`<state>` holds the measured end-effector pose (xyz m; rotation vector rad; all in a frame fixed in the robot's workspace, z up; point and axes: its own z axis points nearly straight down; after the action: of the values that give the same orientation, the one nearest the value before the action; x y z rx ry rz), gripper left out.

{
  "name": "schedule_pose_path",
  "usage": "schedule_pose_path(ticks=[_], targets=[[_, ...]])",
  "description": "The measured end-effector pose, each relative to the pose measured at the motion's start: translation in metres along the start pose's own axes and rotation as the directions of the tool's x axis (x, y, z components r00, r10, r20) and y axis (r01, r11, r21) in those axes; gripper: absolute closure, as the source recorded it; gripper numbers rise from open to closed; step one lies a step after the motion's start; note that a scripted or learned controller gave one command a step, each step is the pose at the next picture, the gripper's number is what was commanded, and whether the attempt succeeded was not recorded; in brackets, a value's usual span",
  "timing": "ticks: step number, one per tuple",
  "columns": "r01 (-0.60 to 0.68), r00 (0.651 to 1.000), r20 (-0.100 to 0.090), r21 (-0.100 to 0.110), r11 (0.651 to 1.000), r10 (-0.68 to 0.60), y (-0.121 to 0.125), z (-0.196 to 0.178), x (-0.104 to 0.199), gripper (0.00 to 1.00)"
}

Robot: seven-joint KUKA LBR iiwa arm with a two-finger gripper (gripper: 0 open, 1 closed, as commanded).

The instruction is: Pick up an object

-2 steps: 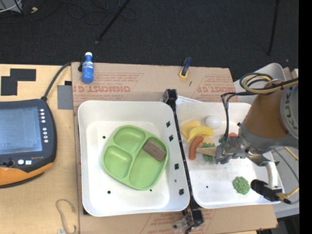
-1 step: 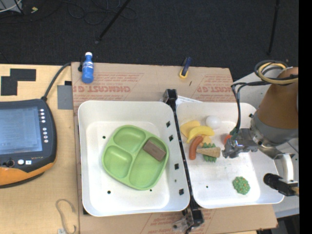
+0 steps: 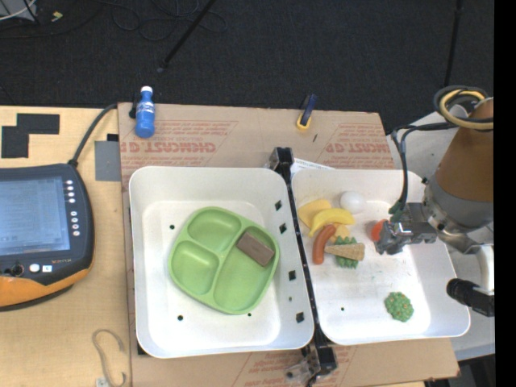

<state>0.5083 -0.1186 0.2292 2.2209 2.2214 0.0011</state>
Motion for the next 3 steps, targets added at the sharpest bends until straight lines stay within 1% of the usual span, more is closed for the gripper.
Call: schedule_pose_path(ticks=[1, 2, 3], targets=[[0.004, 1.0, -0.002, 0.004, 1.0, -0.004, 0.016, 0.011, 0.054, 1.0], [0.005, 1.0, -0.002, 0.002, 1.0, -0.005, 0.042, 0.003, 0.103, 1.0], [0.006, 1.0, -0.002, 0.004, 1.0, -0.006, 0.056, 0.003, 0.165, 1.0]])
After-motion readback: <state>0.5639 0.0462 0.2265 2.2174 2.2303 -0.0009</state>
